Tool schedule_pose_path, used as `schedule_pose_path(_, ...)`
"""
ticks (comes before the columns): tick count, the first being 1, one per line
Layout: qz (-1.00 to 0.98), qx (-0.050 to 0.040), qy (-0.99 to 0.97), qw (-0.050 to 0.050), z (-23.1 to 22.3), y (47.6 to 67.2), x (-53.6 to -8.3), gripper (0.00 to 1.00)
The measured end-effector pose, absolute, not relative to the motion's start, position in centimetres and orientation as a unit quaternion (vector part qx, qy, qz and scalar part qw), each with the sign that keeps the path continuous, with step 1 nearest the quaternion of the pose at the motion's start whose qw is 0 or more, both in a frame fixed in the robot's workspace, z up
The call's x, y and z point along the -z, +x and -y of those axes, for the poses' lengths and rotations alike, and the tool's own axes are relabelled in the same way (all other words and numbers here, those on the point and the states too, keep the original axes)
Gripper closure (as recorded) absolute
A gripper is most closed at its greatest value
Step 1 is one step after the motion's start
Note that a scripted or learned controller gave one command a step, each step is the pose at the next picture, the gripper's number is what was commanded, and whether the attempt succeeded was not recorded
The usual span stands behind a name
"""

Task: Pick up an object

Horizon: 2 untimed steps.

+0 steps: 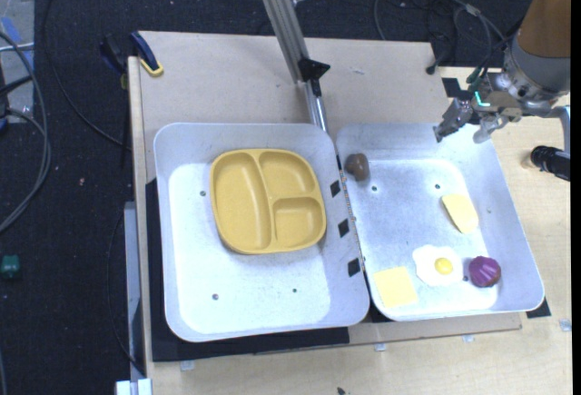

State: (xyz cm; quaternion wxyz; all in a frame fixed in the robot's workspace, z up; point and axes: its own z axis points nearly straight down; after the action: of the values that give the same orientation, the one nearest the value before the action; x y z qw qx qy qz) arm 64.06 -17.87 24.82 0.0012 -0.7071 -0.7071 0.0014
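The right bin point(408, 180) holds a small brown round piece point(357, 166) at its far left corner, a yellow wedge point(460, 212), a toy fried egg point(437, 266), a purple round piece point(483, 271) and a flat yellow square point(396, 286). My gripper point(462, 132) hangs above the bin's far right rim. It is open, with nothing between its two dark fingers. It sits well apart from every piece; the yellow wedge is the closest.
The left bin point(186, 230) carries a yellow divided plate point(269, 201). A slanted metal pole point(283, 12) rises behind the gap between the bins. Bare bin floor lies between the brown piece and the wedge.
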Motion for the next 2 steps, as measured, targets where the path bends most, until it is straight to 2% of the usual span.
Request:
schedule_pose_path(1, 0.707, -0.0001, -0.707, -0.001, 17.9, 64.2, -25.1, 0.0)
schedule_pose_path(2, 0.708, -0.0011, -0.706, 0.001, 17.2, 64.0, -19.0, 0.0)
